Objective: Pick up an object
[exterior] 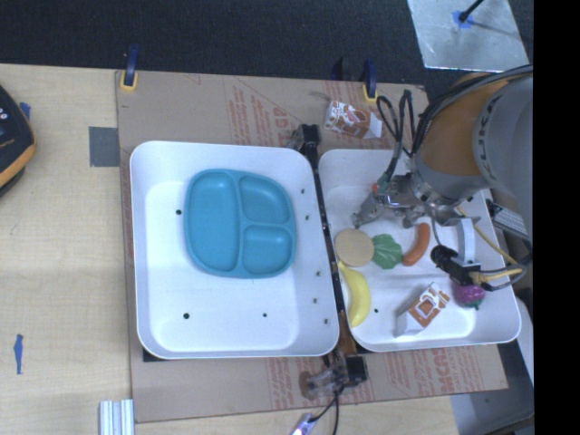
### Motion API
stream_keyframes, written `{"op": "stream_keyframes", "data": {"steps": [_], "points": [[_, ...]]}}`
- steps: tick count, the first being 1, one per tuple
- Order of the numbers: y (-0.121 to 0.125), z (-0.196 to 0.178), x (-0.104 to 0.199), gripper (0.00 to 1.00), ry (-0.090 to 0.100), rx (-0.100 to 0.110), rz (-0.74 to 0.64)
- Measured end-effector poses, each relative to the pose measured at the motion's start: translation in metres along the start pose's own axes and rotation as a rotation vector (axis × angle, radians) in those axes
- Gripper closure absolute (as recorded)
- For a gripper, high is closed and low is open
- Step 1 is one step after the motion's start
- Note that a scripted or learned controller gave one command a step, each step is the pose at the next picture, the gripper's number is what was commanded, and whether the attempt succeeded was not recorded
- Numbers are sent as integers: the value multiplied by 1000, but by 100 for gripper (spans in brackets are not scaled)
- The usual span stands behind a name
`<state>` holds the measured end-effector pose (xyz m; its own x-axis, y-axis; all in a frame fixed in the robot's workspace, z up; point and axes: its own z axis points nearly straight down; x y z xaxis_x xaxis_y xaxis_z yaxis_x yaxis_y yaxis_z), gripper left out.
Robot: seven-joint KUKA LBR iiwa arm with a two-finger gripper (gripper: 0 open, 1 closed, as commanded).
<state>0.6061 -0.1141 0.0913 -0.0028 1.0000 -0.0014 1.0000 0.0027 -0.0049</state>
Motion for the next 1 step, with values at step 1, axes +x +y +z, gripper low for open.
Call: {"op": "stream_keyframes", "data": {"steps": [1], "points": [[50, -1, -31, 0, 2, -2, -1]]}}
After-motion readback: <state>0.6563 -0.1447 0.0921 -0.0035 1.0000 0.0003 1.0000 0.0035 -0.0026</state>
